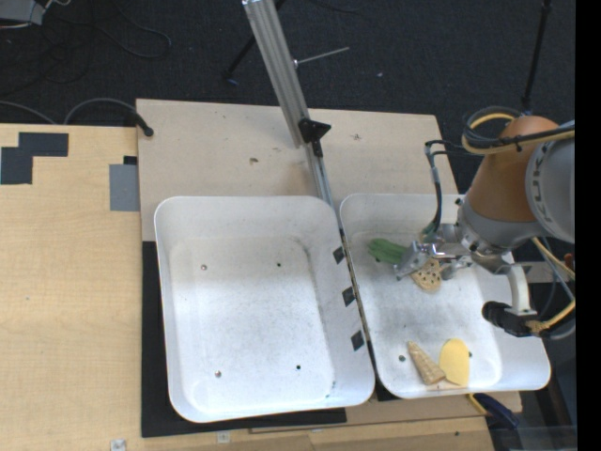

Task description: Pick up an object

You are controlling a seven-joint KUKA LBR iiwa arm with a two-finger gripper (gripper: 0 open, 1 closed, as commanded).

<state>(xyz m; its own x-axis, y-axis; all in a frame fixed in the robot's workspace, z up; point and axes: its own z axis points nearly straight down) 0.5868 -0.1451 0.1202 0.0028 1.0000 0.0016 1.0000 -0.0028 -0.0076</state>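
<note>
Camera view: we see the arm (512, 191) bent low over the right bin (526, 369), gripper (424, 263) on a perforated tan disc (428, 275); whether it grips we cannot tell.

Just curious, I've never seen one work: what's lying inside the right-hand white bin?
A green piece, a tan perforated piece partly covered by the gripper, a cone and a yellow lump.

Gripper (420, 259) partly hides cracker (428, 276); grip unclear.

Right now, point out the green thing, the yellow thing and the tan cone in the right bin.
Flat green piece (385, 249), camera view, its middle.
Rounded yellow piece (455, 361), camera view, its centre.
Ridged tan cone (424, 363), camera view, mid-length.
</note>
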